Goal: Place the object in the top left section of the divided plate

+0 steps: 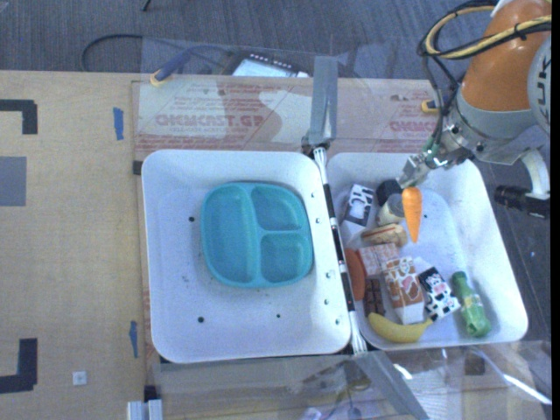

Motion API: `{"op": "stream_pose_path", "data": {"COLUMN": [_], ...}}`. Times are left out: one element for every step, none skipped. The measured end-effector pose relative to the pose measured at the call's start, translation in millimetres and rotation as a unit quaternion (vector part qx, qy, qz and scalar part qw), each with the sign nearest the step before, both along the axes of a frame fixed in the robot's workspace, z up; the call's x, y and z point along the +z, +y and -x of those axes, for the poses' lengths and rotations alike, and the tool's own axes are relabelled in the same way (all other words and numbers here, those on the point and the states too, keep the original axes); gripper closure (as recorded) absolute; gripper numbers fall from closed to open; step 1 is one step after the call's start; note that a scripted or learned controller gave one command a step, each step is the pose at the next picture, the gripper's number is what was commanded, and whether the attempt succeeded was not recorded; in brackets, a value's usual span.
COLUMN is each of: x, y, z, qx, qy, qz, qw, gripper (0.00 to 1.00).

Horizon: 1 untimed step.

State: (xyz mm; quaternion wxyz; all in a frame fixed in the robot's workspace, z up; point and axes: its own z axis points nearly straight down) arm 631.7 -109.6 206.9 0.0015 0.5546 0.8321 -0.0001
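Observation:
A teal divided plate (258, 233) lies in the middle of the left white bin (166, 261). It has one large section on its left and two smaller ones on its right, all bare. My gripper (414, 175) hangs over the back of the right bin (499, 234), reaching down from the arm at the upper right. An orange carrot (411, 213) lies directly below the gripper's tip, its top end right at the tip. I cannot make out whether the carrot is touched or gripped.
The right bin holds a crowd of toy foods: a black-and-white carton (359, 204), a sandwich (382, 233), a red sausage (355, 274), a snack box (402, 283), a cow-patterned carton (437, 294), a green bottle (471, 304) and a banana (398, 329). A ridge (337, 243) divides the bins.

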Motion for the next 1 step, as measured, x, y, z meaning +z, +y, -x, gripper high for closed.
{"op": "stream_pose_path", "data": {"x": [-21.7], "y": [90.0], "z": [-35.6], "qx": [-0.116], "qy": [-0.001], "qz": [-0.0010], "qw": [0.9932], "gripper": [1.00]}}
